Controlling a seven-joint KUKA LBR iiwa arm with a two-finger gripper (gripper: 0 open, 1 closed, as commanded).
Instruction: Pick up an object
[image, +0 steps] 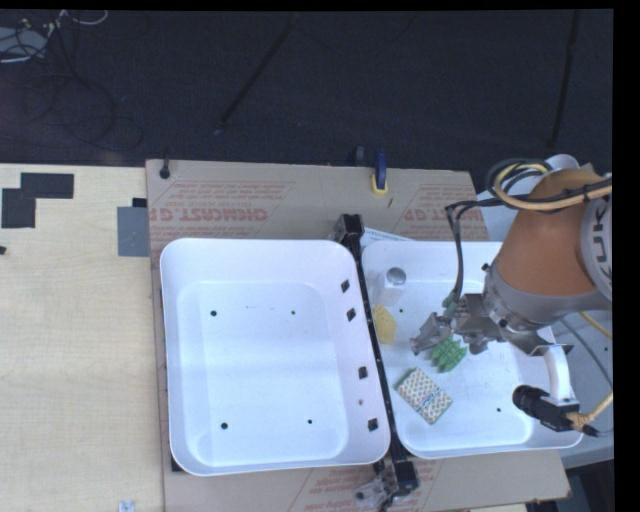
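Note:
My gripper (446, 336) hangs low in the right bin (500, 432), near its middle, under the grey wrist with the orange band. A small green ridged object (449, 356) lies directly below and against the gripper's tip; whether it is gripped I cannot tell. A speckled green-and-white packet (424, 394) lies flat on the bin floor just left of and nearer than the gripper. A yellow piece (384, 323) rests at the bin's left wall. A small pale grey cylinder (396, 277) stands near the bin's far left corner.
The left bin (180, 350) sits beside the right one, with a black divider strip (366, 340) between them. Both rest on a cardboard sheet (250, 205). The arm covers the right bin's right side.

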